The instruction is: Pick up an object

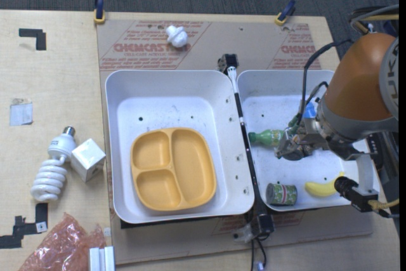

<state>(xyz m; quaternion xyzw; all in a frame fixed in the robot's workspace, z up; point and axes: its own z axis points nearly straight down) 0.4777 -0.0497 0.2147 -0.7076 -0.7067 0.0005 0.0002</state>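
Far left on the pale bench: a spiral white bulb (51,168) with a metal screw base, lying beside a small white cube (88,159) with smooth faces. Near the front edge, crinkled red mesh bag (63,244), glossy and netted. Further back on the brown printed cardboard sheet (209,35), a small white crumpled lump (177,36), well apart from everything else. Two blue-and-yellow clamps (99,7) pinning the cardboard's far edge. Left bin (120,98): shallow, white, rounded corners, holding a matte yellow plastic tray (172,168) with three compartments, tilted slightly, sitting toward the near side. Right bin (266,89): same white shell, touching the left bin along a dark seam. Inside, a green bottle (266,136) lying on its side with its cap end pointing left, near the middle of the bin. Just to its right, gripper (293,148), dark and metallic, low over the bin floor, close to the bottle's right end; cannot tell whether the fingers are apart or together, nor whether anything sits between them. Toward the near wall, a small cylindrical can (281,194) with a green label lying on its side, and just right of it a smooth curved yellow banana (323,188). Above, the broad orange band (361,82) of the arm, rounded and glossy.
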